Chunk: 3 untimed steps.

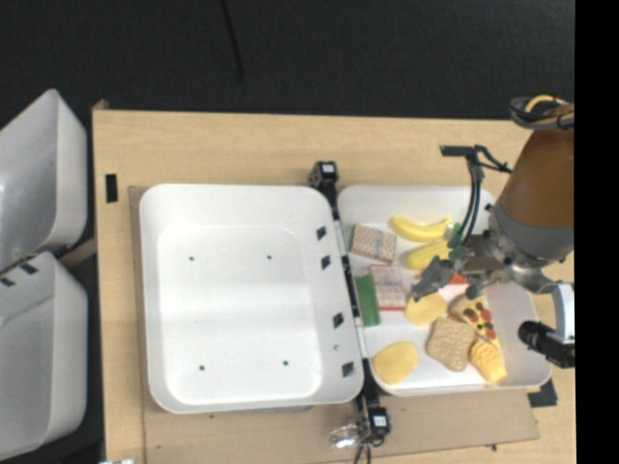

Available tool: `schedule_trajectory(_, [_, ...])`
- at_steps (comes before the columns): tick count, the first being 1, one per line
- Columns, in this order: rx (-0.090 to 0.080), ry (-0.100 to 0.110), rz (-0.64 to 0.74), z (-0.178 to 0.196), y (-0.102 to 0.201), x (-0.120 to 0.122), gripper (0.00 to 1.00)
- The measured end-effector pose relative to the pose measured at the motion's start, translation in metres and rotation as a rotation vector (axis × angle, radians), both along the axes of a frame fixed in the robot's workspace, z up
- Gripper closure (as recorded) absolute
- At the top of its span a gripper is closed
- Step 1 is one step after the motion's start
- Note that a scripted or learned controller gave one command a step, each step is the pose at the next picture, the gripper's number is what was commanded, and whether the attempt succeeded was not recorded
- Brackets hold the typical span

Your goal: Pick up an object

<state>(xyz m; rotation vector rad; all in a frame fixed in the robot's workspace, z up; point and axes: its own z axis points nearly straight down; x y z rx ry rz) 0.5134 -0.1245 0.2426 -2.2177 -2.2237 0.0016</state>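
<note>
The right white bin (pixel 513 380) holds several toy foods. Two yellow bananas (pixel 421 227) lie near its back, with a pale checkered block (pixel 373 244) to their left. In front of those are a green bar (pixel 365 298) and a pink-white packet (pixel 389 286). A yellow round piece (pixel 426 309), a bread slice (pixel 450 343), a pizza slice (pixel 476 317), a yellow disc (pixel 395 362) and an orange-yellow piece (pixel 488 361) fill the front. My gripper (pixel 447 283) hangs low over the bin's middle, just above the yellow round piece and beside the lower banana. Its fingers look open, with nothing between them.
The left white bin (pixel 242 201) sits beside the right one, with a row of black clips (pixel 334 288) along the shared wall. The grey arm with its orange band (pixel 542 177) covers the right bin's back right corner. White housings (pixel 39 259) stand at the far left.
</note>
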Motion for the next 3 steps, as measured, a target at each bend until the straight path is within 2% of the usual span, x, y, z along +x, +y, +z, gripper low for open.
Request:
schedule_trajectory(1, [-0.004,-0.019,0.005,0.226,0.039,0.052,0.0])
schedule_trajectory(2, [-0.005,-0.01,0.001,0.311,0.049,0.088,0.0])
schedule_trajectory(3, [-0.007,0.004,0.003,0.312,0.048,0.089,1.0])
